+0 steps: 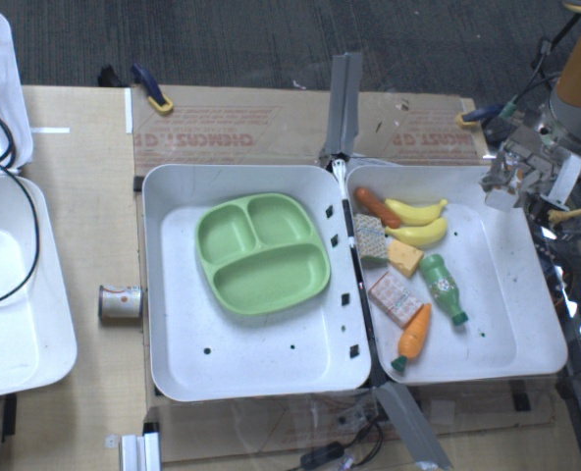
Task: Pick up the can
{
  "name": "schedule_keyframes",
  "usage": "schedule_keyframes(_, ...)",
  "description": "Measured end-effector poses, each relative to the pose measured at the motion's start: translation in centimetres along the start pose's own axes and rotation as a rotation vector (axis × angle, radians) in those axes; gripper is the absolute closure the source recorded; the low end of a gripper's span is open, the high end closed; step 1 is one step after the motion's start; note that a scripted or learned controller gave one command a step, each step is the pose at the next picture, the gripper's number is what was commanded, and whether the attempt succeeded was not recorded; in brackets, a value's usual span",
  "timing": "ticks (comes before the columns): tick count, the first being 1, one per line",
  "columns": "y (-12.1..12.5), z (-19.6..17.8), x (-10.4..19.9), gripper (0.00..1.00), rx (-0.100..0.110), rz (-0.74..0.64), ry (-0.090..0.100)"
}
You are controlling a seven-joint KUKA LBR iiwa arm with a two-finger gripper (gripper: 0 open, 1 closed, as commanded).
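From the camera view, the can (121, 302) lies on its side on the table (84, 165), just outside the left bin's (261, 366) left wall. The pincer (511, 177) hovers over the right bin's (506, 332) far right corner; whether it is apart or together, I cannot tell.

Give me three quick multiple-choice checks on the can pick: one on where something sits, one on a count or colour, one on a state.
1. Where is the can?
A. in the right bin
B. on the bench, left of the left bin
C. on the green plate

2. How many bananas lie in the right bin?
A. two
B. four
C. none

3. How does the green bottle rest?
A. upright
B. lying on its side
C. held in the end effector

Answers:
1 B, it lies outside the left bin.
2 A, two yellow curves sit together.
3 B, it lies along the bin floor, apart from the end effector.
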State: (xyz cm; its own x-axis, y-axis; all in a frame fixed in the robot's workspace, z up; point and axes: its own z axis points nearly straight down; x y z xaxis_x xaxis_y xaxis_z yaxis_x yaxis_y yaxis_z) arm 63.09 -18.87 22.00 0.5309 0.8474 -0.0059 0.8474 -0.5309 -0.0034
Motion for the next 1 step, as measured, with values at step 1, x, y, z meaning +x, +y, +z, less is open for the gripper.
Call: schedule_keyframes(1, -3.43, 2.88, -4.29, 1.00, 0.001, 0.074, 0.003)
